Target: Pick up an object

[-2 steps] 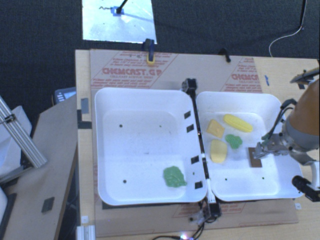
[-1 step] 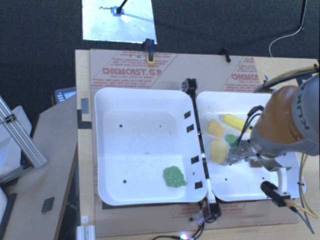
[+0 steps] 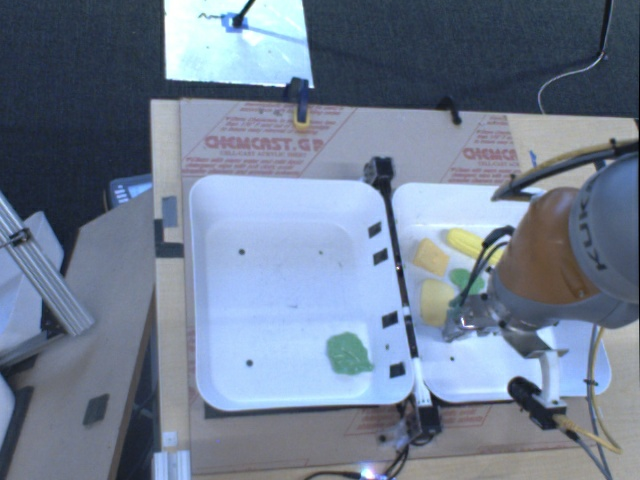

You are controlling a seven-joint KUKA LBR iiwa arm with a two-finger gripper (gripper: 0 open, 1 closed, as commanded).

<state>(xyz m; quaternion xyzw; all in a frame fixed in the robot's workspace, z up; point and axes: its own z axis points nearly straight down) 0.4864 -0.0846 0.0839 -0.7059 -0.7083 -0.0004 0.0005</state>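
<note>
Yellow blocks (image 3: 432, 258), pincer (image 3: 457, 324) just beside

A: What carries the two bins?
B: A wooden bench (image 3: 170, 298), topped by a sheet of brown protective paper (image 3: 265, 143) printed with red lettering.
A: And past the far edge?
B: Dark carpeted floor (image 3: 80, 58), with a shiny metal plate (image 3: 235, 28) lying on it. A black rod slants down onto that plate.
A: Anything clamped on?
B: A yellow-and-blue clamp (image 3: 299, 103) grips the bench's far edge, just beside the plate.
A: To the view's left?
B: An aluminium extrusion bar (image 3: 40, 273), tilted, beside the bench.
A: Cables?
B: A thin white one (image 3: 570, 78) loops over the floor at the far right.
</note>
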